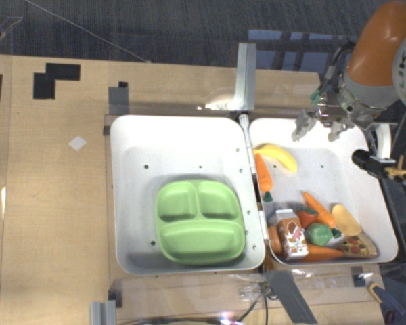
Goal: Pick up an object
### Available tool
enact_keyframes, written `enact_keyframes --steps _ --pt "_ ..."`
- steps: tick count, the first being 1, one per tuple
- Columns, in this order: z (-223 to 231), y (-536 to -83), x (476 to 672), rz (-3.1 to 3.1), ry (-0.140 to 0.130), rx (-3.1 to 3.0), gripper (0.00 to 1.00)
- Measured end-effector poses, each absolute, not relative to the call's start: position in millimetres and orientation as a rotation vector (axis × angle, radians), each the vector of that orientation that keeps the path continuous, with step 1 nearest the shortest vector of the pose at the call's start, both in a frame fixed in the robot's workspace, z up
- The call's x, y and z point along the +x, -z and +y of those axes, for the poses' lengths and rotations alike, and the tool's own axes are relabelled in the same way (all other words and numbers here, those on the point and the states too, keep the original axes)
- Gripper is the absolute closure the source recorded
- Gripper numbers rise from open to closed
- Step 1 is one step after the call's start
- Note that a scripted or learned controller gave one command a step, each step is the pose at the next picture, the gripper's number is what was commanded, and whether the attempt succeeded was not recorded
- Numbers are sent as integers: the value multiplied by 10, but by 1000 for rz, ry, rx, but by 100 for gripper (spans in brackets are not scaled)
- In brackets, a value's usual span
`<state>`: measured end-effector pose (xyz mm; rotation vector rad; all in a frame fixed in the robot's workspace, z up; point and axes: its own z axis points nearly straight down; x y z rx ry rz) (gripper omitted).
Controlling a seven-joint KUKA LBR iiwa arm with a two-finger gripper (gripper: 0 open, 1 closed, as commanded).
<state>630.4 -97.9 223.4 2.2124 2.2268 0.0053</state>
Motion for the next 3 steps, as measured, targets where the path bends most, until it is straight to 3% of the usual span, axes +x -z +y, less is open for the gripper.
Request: enact_keyframes --steps 1,2,3 --pt "-986 -1158 6461 2102 -11 2325 0" --pt "-1021 -895 6414 2106 -12 2320 0" --pt "-1000 -1015 6412 2112 -11 2325 100"
